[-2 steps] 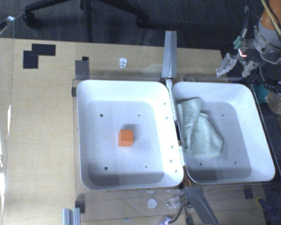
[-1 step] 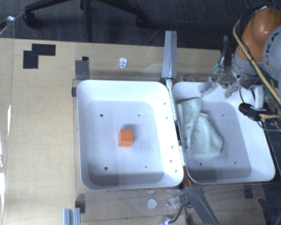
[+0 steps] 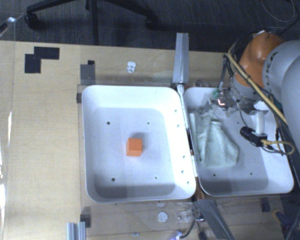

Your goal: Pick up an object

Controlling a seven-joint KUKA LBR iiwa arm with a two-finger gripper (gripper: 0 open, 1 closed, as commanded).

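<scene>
The arm [image 3: 290,79] reaches in from the right, its big grey body looming over the far right corner of the right bin [image 3: 262,176]. The orange band [image 3: 255,56] sits high, above the bin's back edge, and from there the wrist angles down and to the left. The gripper [image 3: 216,103] is low in the back left corner of the right bin, close to the wall shared with the left bin [image 3: 90,134]. A small red light glows on it. Whether it is open or closed, I can't tell: the tip is lost in clutter and blur.

Just beneath the gripper lies a pale cloth [image 3: 215,141], crumpled, running from the tip toward the front along the left side of that bin. Its top end meets the gripper, though contact or grasp is impossible to call. Cables [image 3: 257,139] loop off the wrist and hang over the bin's middle.

Over in the left bin, an orange cube [image 3: 134,147] sits alone near the centre of the floor, well apart from the gripper. Both bins rest on the wooden bench [image 3: 40,134].
</scene>
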